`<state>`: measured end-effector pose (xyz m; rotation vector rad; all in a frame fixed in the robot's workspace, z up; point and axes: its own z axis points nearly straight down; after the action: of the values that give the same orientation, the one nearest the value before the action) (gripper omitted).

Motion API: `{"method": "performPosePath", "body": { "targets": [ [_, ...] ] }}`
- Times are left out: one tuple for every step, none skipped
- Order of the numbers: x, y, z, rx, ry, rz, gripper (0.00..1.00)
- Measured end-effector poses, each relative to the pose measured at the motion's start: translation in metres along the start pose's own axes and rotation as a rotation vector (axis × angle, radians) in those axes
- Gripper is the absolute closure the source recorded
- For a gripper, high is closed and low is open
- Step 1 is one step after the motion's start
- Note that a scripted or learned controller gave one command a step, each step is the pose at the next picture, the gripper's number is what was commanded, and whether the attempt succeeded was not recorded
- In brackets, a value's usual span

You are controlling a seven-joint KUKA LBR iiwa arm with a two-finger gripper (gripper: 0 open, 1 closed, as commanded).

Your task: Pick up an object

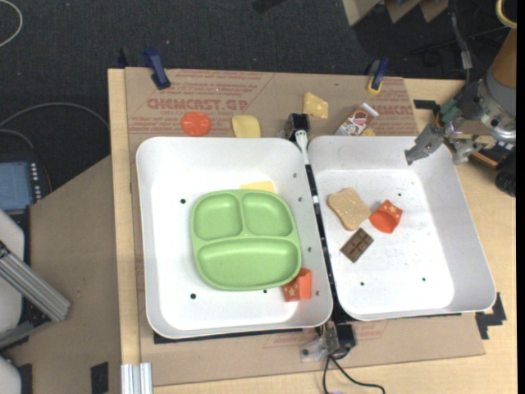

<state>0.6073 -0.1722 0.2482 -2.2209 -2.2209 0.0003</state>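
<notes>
A chocolate piece (pixel 357 245), a red block (pixel 386 217) and a toast slice (pixel 348 207) are seen lying untouched in the right bin (pixel 459 261). Beyond them, at the far right corner, the gripper (pixel 426 148) is poised above the rim, nothing carried; whether it is spread or clenched cannot be told. The approach is judged not yet begun: a descent leftward is called for. The arm is cut off.
</notes>
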Motion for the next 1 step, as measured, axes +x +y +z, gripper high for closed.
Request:
{"method": "performPosePath", "body": {
  "targets": [
    [0.0304,-0.0524,0.126,0.013,0.005,0.0,0.0]
  ]
}}
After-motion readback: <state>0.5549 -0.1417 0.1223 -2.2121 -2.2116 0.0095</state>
